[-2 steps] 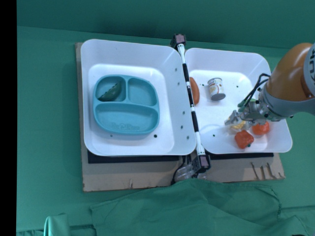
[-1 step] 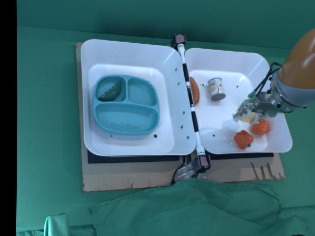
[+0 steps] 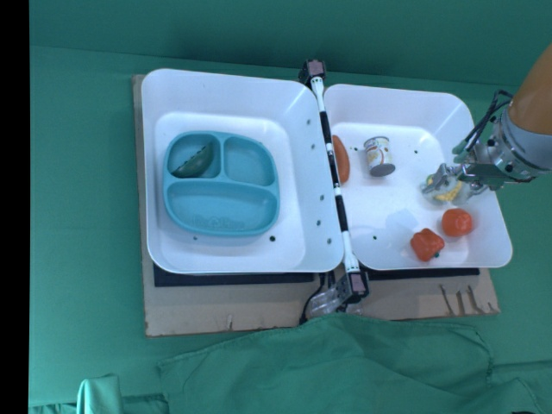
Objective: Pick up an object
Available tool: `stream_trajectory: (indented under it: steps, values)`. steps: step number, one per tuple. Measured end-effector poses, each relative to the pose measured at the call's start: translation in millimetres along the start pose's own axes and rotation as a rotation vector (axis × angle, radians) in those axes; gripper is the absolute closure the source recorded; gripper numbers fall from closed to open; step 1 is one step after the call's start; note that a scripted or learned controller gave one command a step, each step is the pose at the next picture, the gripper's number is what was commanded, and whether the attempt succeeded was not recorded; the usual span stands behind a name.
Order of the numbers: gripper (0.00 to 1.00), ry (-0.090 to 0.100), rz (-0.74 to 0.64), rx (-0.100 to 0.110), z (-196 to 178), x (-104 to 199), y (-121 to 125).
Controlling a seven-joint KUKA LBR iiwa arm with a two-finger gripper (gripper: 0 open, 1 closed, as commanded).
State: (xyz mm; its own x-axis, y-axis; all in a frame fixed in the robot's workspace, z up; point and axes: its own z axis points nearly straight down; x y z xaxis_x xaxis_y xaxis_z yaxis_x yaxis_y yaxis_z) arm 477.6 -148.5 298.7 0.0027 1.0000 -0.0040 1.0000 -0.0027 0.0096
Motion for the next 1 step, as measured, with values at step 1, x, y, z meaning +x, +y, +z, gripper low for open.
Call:
stream_trajectory:
  steps: [1]
  values:
    - [1.00,0.000,0.001,-0.002,-62.3,-8.7,5.3]
